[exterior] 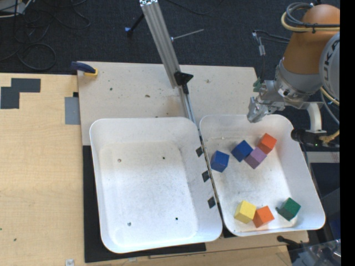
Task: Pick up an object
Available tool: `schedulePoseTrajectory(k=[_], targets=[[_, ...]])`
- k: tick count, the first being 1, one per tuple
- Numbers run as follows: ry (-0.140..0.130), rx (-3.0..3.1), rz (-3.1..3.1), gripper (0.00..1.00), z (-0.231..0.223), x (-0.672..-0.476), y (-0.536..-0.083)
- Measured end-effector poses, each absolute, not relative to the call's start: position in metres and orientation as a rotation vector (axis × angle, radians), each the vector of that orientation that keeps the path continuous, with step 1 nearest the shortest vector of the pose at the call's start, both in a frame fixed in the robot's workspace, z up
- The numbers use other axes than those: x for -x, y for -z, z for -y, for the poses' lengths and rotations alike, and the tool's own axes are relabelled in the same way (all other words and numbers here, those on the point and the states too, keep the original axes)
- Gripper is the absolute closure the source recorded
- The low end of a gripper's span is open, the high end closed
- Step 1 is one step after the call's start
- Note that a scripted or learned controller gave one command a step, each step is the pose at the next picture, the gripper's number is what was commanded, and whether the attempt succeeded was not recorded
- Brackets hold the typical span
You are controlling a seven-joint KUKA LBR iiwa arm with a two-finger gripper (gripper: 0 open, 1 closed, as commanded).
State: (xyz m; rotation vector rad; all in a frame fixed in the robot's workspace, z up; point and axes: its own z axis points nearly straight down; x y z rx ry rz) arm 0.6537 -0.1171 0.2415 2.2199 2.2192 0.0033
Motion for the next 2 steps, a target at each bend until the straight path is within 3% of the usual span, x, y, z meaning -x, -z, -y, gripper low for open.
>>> schedulePoseTrajectory(k=[1, 2], targets=[[-0.003, -2.22, -2.219, 1.0, 0.119, -0.654, -0.287], [0.002, -2.22, -2.229, 1.0, 0.065, -0.633, -0.283]])
